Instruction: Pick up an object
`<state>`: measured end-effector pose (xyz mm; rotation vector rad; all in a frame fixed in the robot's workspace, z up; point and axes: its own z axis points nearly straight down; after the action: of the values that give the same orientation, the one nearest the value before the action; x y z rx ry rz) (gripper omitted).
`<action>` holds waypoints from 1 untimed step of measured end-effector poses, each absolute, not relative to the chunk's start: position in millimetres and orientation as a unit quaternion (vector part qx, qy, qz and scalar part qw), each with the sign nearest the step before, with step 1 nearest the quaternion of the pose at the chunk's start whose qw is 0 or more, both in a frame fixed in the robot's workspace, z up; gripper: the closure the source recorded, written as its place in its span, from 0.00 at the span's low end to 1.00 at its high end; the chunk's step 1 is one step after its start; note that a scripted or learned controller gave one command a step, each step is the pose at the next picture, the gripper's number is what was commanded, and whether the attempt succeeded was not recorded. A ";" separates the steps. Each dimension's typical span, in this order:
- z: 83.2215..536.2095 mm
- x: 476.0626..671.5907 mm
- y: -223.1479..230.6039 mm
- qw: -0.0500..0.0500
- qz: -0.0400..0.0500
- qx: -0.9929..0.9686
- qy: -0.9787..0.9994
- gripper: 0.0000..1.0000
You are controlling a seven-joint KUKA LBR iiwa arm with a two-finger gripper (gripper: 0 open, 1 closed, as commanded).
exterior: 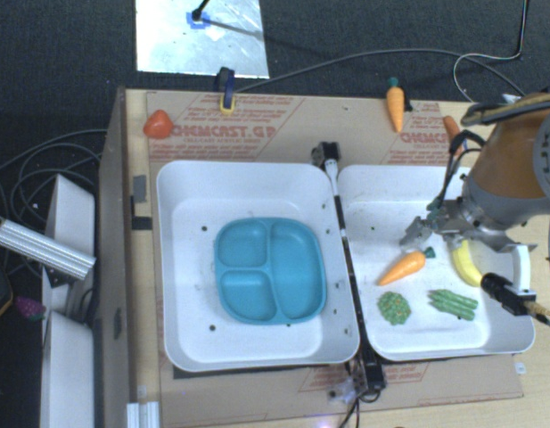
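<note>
Carrot [402,267] orange, tapered, green-topped; tool [423,232] just above, grip state unclear.

Red print on the cardboard sheet [257,119] under the bins reads roughly "CHEMCAST GP" at 12 o'clock; a partial repeat at 2 o'clock is illegible.
</note>
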<state>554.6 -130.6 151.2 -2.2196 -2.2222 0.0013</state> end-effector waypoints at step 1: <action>84.5 530.8 -93.1 0.000 0.000 -0.706 -0.708 0.00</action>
<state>530.8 -93.1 84.5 -2.2178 -2.2240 0.0006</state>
